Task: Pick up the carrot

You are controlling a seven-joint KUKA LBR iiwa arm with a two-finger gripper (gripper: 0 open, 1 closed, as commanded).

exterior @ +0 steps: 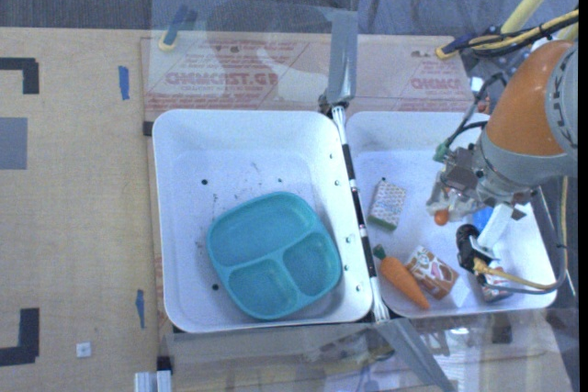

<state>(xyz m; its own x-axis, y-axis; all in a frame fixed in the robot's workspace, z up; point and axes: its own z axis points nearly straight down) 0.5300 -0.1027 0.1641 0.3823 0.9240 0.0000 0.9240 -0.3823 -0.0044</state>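
Two white bins, carrot (405, 280) lying in right bin (404, 162), end effector (447, 200) above, grip state unclear

Carrot (404, 281) is lying in the right bin (367, 135), beside a snack packet (433, 272). Teal tray (274, 254) is sitting in the left bin (241, 135).
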